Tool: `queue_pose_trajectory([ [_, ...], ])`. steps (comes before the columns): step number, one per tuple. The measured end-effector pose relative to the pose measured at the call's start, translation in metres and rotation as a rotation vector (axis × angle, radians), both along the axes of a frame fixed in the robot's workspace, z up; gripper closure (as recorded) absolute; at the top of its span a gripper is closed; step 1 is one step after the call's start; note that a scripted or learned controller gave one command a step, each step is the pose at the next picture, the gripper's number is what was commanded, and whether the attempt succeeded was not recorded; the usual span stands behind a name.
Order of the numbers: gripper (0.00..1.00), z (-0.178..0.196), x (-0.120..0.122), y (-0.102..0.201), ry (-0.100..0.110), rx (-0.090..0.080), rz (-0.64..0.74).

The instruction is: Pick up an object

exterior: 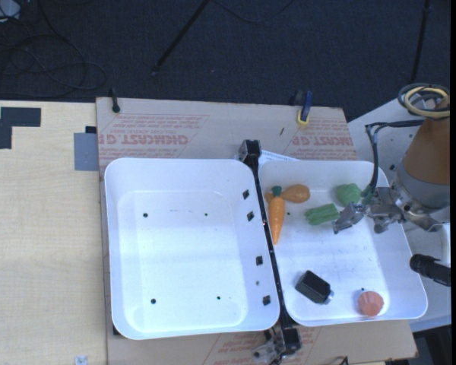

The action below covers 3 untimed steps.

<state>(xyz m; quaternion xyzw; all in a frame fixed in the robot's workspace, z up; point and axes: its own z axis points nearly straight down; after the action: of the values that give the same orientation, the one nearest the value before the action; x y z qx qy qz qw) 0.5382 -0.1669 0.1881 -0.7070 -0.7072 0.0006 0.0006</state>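
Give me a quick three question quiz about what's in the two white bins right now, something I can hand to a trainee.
1. True or false: the carrot lies in the left bin.
2. Which object lies nearest the gripper? A) the black block B) the green piece C) the pink ball
3. Fill in: the pink ball sits in the right bin's near ______ corner.

Key
1. False: it lies in the right bin, beside the divider.
2. B.
3. Right.
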Motion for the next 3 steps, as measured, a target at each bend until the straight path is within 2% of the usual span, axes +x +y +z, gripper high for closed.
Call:
queue_pose_trajectory([
  [1,0.00,0.113,0.097,0.012,-0.013,-0.004,0.004],
  [2,0.00,0.070,0.040,0.040,0.006,0.002,-0.003],
  [3,0.00,0.233,-0.036,0.031,-0.016,-0.003,-0.002],
])
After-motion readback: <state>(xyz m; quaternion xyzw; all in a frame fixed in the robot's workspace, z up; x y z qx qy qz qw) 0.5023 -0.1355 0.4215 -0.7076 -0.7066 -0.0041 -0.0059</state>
